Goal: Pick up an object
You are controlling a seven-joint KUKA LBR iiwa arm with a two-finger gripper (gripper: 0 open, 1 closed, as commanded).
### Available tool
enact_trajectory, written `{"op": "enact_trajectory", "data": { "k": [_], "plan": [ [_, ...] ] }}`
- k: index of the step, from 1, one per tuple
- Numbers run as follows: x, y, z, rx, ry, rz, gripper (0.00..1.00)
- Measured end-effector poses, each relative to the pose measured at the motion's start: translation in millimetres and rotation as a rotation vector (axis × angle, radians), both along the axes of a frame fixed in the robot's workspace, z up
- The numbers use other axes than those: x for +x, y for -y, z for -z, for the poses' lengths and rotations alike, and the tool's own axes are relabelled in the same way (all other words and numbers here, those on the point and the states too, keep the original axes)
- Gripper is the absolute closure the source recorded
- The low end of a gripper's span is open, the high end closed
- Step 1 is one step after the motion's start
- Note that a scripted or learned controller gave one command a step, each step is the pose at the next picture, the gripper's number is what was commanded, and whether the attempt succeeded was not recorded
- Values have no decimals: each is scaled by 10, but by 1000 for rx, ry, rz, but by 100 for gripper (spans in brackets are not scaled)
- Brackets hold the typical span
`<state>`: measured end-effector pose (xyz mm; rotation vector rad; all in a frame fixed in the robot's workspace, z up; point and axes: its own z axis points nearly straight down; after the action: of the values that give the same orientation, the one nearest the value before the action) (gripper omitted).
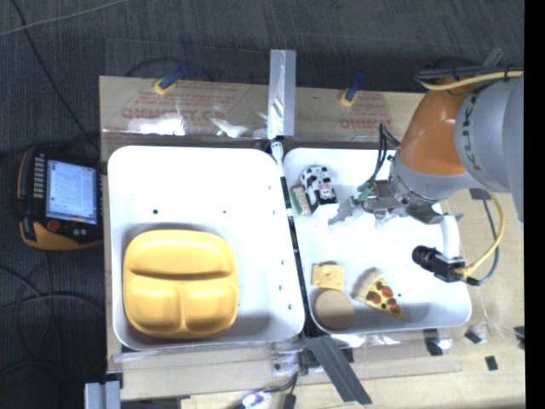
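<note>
Wooden bench (502, 331) under two white bins (255, 164), dark carpet (85, 24) around.

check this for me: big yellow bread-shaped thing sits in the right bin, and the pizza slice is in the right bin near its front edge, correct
Not quite. The camera view shows the big yellow bread-shaped thing in the left bin, not the right one. The rest holds: the pizza slice lies in the right bin near its front edge.

Dark grey carpet (170, 15) crossed by thin cables surrounds the wooden bench (502, 313), beside an orange-cased handheld screen (64, 196).
</note>
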<state>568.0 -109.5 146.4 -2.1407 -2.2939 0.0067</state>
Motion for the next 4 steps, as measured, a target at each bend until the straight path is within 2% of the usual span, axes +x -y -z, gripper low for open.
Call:
{"op": "enact_trajectory", "data": {
  "k": [1,2,3,4],
  "plan": [
    [555,452,574,-2,14,-194,0],
    [578,437,496,0,17,-197,100],
    [216,-1040,-336,3,1,-349,100],
    [60,-318,-1655,-3,3,-356,100]
  ]
}}
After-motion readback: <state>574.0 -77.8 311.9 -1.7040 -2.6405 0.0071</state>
